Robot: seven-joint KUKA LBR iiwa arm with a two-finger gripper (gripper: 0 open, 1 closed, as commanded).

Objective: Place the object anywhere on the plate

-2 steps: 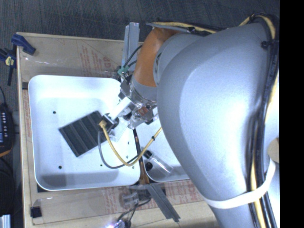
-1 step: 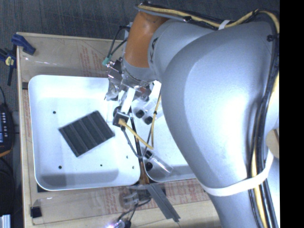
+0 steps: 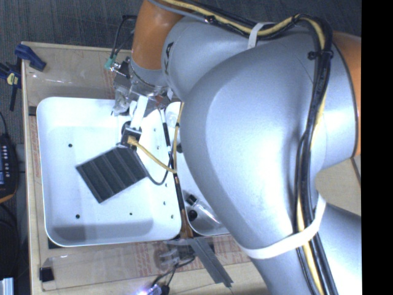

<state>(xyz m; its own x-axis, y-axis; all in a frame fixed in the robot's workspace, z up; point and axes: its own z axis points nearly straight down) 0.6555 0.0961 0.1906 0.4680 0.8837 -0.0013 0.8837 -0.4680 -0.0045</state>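
A dark grey ribbed rectangular slab (image 3: pixel 112 173) lies flat and skewed in the middle of the left white bin (image 3: pixel 55 128). My gripper (image 3: pixel 124 101) hangs over the bin's far edge, up and to the right of the slab and apart from it. I see nothing held at its tip. The grey arm covers almost the whole right side of the view and hides most of the right bin (image 3: pixel 206 221). No round plate or other loose object is visible.
A blue clamp (image 3: pixel 29 55) sits at the bench's far left corner and a black device (image 3: pixel 5 160) lies past the left edge. The bin floor around the slab is bare white. Metal fittings (image 3: pixel 202 260) stand at the bench's front.
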